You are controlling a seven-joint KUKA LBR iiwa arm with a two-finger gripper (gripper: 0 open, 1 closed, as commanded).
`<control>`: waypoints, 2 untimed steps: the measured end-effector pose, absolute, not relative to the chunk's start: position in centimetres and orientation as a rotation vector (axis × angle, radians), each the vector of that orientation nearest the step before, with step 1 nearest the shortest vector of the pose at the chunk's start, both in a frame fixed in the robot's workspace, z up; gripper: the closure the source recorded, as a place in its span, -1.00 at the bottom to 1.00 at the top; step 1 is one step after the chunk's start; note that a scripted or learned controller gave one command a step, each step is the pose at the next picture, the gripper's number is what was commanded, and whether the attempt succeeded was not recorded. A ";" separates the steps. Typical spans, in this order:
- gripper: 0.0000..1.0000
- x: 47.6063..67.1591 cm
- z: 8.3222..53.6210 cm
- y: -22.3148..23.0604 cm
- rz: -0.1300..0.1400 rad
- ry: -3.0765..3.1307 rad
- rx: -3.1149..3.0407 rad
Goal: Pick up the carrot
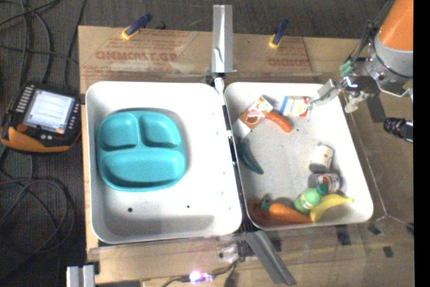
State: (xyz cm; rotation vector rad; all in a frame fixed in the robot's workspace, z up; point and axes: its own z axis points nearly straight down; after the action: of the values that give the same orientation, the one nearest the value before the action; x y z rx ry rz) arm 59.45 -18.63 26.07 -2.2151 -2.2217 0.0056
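Tabletop (94, 44) carries two white bins side by side. Left bin (94, 212) holds a teal divided tray (141, 148). Right bin (353, 165) holds assorted toy food. Tool (330, 91) hangs over the right bin's far right corner; whether it stands apart or together cannot be told. Carrot (285, 213) lies along the near edge, touching a green item (309, 199) and near a banana (329, 205). Judged light, rigid, smooth plastic; grip across the thick orange middle.
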 end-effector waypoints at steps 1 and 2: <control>-1.00 54.2 12.0 -16.7 0.002 -2.561 -1.810; 1.00 54.2 12.6 -16.7 0.002 -2.558 -1.809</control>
State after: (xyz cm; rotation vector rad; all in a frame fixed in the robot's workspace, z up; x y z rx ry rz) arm 54.21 -16.69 12.56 -1.8085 -2.5577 0.0017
